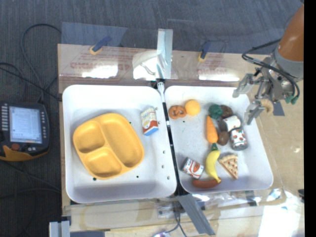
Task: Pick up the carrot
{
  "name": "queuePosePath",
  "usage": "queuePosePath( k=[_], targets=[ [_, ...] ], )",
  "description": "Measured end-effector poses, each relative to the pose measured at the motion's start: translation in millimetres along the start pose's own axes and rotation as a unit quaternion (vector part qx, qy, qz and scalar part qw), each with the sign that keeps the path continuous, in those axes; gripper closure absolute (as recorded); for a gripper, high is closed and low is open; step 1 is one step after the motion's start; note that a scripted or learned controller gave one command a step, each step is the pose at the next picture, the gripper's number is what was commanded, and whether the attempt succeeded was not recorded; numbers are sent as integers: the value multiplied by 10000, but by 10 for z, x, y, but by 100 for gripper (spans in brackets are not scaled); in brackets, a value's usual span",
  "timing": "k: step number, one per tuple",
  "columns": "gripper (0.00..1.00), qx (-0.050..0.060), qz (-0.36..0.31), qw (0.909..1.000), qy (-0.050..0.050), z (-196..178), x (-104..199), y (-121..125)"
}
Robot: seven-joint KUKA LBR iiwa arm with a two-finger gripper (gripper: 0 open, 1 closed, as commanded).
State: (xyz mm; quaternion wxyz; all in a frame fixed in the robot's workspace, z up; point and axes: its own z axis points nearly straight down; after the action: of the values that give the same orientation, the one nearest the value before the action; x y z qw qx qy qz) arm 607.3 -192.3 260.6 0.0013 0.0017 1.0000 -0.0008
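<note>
Carrot [211, 129] lies lengthwise in right bin [256, 147], green top down, banana [213, 164] just below it, dark potato-like item [223, 135] touching its right side. Left bin [69, 132] holds yellow divided tray [107, 144]. Gripper [249, 101] hovers over right bin's upper-right rim, fingers spread apart, nothing between them, well right of carrot.

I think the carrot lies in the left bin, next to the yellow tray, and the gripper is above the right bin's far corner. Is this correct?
Not quite. The camera view shows the carrot in the right bin, among the other toy food, just above the banana. The yellow tray is in the left bin. The gripper is indeed over the right bin's far corner.
</note>
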Motion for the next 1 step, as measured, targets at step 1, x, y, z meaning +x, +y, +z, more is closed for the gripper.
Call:
queuePosePath(
  k=[1],
  targets=[
    [0,7,498,9987,-66,1314,-205,-7]
  ],
)
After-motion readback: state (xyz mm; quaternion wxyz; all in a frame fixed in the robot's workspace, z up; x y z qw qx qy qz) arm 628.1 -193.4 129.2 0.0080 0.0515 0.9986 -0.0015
